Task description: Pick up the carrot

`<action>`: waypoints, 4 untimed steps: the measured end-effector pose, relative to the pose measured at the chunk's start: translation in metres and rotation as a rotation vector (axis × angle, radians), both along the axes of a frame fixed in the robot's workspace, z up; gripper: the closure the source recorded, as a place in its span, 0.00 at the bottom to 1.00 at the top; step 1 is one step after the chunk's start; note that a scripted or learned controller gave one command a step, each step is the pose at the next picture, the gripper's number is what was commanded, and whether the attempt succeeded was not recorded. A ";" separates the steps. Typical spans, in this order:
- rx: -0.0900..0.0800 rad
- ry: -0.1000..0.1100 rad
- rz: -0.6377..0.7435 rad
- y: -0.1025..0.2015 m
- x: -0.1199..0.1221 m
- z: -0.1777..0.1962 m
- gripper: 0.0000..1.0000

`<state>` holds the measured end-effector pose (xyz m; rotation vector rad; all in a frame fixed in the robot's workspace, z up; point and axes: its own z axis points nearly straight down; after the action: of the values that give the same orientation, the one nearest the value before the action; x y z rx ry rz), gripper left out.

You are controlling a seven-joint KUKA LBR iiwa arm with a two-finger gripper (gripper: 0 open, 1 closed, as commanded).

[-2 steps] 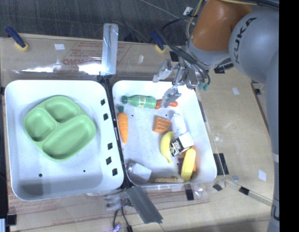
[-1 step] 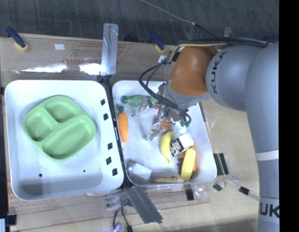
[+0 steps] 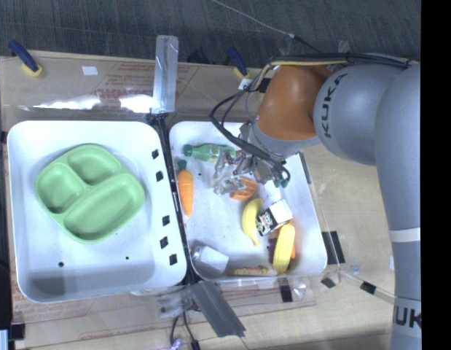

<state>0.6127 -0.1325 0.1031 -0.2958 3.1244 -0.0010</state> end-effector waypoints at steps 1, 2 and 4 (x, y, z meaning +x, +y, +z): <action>0.000 0.002 -0.132 0.006 -0.032 0.037 1.00; 0.001 0.005 -0.063 0.022 -0.082 -0.012 1.00; 0.001 0.000 -0.200 0.006 -0.043 -0.010 0.00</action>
<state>0.5700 -0.1269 0.0928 0.0173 3.1387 -0.0004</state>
